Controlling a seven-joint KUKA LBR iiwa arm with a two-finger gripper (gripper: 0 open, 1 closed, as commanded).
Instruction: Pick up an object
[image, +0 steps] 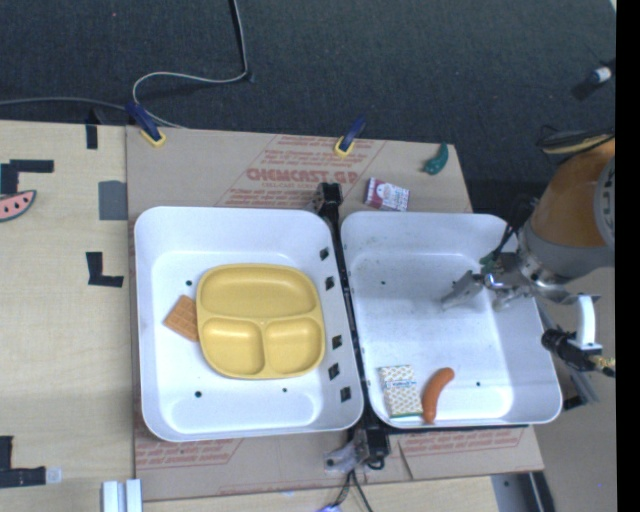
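Gripper (462, 292) low over the bare middle of the right shallow white plastic bin (520, 400), fingers apart, gripping nothing.

Near that bin's front wall: small orange sausage-shaped toy (435, 394) just beside a flat printed paper packet (399, 389). Probably light, smooth and rounded, likely to roll; best pinched across its narrow middle. Left bin (160, 400) carrying a yellow divided plastic tray (262, 320).
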